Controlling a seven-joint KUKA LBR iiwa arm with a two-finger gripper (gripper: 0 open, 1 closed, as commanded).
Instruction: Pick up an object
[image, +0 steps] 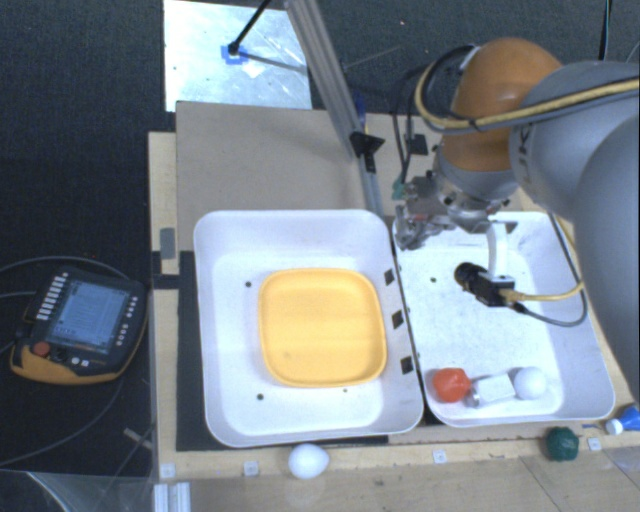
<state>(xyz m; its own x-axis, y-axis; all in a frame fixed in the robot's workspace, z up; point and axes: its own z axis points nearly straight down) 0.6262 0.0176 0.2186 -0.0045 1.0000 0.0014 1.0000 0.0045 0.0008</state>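
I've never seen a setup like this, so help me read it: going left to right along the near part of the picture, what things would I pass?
Handheld control pad → yellow plate in the left bin → red object → white ball → dark green ball on the bench.

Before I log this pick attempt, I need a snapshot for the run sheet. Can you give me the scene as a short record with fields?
left bin: holds a yellow plate, lying flat
right bin: holds a red object, a white ball and a small white piece between them, along the near wall
gripper: over the far left corner of the right bin, nothing seen between its fingers
outside the bins: white egg-shaped object and dark green ball on the bench in front
pick status: not yet done
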